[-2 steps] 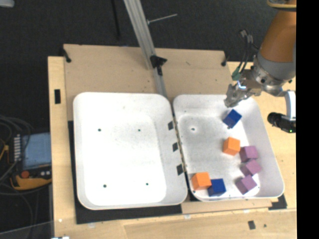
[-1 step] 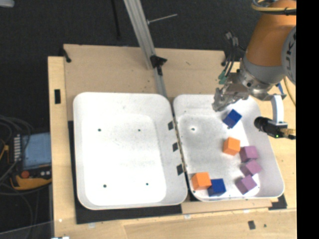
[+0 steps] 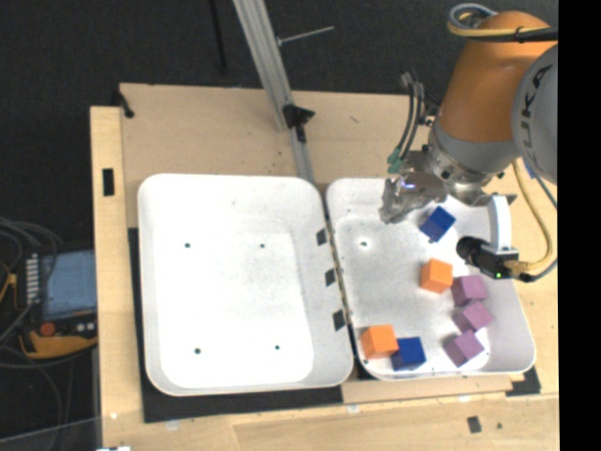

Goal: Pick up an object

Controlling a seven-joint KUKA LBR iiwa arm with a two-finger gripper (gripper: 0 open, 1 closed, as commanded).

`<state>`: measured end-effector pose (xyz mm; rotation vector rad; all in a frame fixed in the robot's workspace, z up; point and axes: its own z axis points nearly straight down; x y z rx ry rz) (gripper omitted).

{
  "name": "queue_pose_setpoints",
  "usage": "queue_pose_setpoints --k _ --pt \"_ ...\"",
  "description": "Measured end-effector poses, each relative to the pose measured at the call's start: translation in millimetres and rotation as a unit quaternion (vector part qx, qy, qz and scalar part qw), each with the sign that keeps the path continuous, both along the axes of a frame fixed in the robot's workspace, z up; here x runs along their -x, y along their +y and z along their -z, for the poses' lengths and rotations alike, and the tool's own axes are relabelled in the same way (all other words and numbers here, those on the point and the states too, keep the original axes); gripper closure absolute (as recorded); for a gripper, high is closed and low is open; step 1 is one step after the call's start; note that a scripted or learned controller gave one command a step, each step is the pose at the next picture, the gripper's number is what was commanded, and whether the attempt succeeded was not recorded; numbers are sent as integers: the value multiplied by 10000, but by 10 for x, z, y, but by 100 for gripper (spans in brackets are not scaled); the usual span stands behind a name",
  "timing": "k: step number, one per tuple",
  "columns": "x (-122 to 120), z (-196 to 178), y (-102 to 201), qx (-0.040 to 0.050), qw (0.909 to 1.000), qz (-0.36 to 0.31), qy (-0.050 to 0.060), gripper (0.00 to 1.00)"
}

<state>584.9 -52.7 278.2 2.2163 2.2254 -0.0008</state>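
Note:
The right bin [image 3: 376,271] holds several small blocks. A blue block [image 3: 438,224] lies near its far side, with an orange block [image 3: 436,276] just in front of it. Three purple blocks [image 3: 469,289] [image 3: 473,317] [image 3: 463,348] line the right side. Another orange block [image 3: 379,340] and a blue block [image 3: 408,352] sit together at the near edge. My gripper [image 3: 404,195] hangs over the far part of the right bin, just left of the far blue block. I see nothing between its fingers.
The left bin [image 3: 235,280] lies beside the right one. A slanted metal rail [image 3: 268,59] runs from the top toward the gap between the bins. A black cable fitting [image 3: 484,252] sticks out over the right bin's right side.

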Motion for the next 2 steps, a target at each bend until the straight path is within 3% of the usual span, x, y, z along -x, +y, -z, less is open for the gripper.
queue_pose_setpoints --k 2 --pt "400 76 1057 -14 10000 -18 1 100"
